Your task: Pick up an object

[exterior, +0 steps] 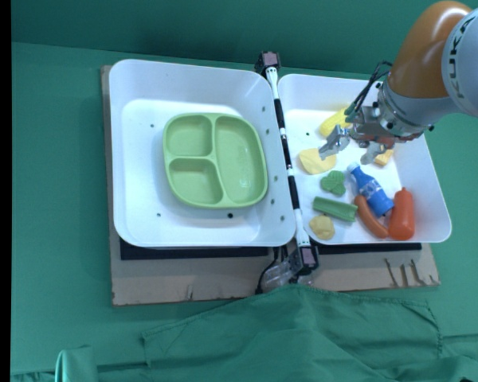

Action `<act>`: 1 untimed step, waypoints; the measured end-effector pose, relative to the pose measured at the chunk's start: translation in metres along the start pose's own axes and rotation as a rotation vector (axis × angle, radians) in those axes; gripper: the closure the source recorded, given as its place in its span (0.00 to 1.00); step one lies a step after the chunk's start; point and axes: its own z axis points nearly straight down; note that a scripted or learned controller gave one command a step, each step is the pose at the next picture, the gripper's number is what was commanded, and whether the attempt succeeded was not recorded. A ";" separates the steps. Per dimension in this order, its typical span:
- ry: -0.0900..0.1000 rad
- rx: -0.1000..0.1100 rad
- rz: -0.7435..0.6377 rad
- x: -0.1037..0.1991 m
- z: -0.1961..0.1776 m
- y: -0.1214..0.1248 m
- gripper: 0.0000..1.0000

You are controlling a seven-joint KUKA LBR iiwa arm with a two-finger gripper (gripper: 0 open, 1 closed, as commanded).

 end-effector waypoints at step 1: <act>-0.001 -0.008 0.001 -0.002 0.046 0.002 0.00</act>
